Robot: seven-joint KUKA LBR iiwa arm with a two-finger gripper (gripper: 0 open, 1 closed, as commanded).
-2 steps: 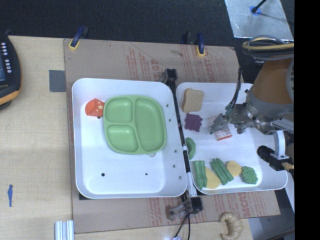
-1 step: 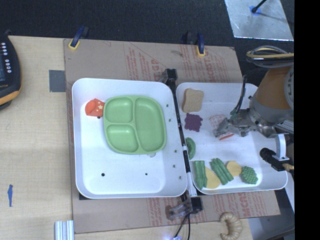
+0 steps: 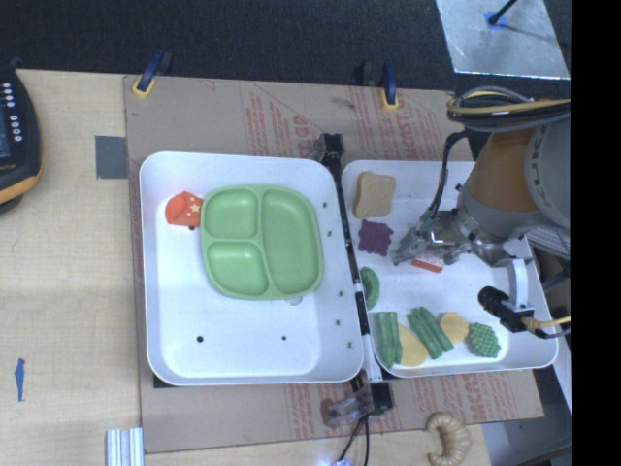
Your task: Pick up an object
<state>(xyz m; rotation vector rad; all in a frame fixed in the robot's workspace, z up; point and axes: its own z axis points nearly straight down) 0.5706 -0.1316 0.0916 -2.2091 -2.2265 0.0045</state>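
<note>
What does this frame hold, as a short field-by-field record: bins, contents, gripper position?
left bin: green divided plate; red toy by the plate's left edge
right bin: bread slice, purple piece, small red piece, green and yellow toy vegetables along the near edge
gripper: low over the right bin, beside the purple piece and the small red piece
held: nothing seen between the fingers
arm: enters from the right

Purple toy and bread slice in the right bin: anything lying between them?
No. In the camera view, only bare white bin floor separates the bread slice from the purple toy just below it.
</note>
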